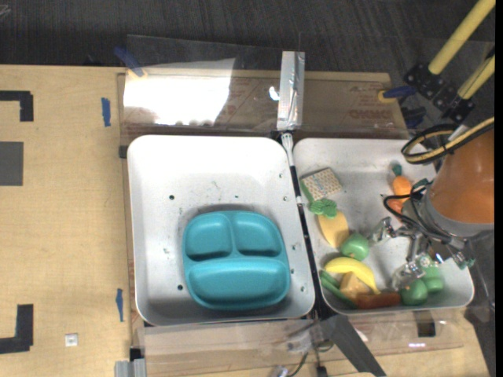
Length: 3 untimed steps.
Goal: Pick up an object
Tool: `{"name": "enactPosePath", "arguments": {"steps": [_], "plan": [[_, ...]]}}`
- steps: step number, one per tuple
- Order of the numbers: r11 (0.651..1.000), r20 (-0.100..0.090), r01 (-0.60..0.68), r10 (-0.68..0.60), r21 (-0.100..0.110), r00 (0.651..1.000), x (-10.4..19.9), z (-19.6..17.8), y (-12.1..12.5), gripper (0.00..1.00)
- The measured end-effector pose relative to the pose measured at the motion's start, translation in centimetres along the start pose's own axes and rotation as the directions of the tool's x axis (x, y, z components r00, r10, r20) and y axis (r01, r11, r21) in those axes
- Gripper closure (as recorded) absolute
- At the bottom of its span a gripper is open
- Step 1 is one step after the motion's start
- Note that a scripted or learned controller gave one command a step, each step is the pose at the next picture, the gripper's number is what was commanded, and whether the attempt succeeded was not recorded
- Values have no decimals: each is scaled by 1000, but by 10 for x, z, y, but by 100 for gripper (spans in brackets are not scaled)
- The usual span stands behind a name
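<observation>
Toy food fills the right bin: a banana, a green piece just above it, a corn cob, an orange piece near the far wall, and a green lump at the near right corner. We see the pincer low in this bin, just above that green lump, and whether it is apart or together we cannot tell. We judge this the reach-in step, with nothing visibly gripped. The next move calls for settling squarely over 1 item, likely the green lump, closing, then lifting straight up. The left bin carries a teal divided tray.
</observation>
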<state>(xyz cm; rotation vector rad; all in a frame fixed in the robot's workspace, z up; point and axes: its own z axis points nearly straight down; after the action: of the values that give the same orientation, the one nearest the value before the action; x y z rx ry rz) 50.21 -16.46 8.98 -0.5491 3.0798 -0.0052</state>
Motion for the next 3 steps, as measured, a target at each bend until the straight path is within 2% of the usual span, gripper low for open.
{"name": "enactPosePath", "arguments": {"steps": [1, 2, 3], "plan": [[1000, -3, -22, 22, -1, 1000, -50, 2, -64, 0], [991, -1, -136, 136, 1, 991, -22, 1, -31, 0], [991, -2, -130, 130, 0, 991, -101, 3, -52, 0]]}}
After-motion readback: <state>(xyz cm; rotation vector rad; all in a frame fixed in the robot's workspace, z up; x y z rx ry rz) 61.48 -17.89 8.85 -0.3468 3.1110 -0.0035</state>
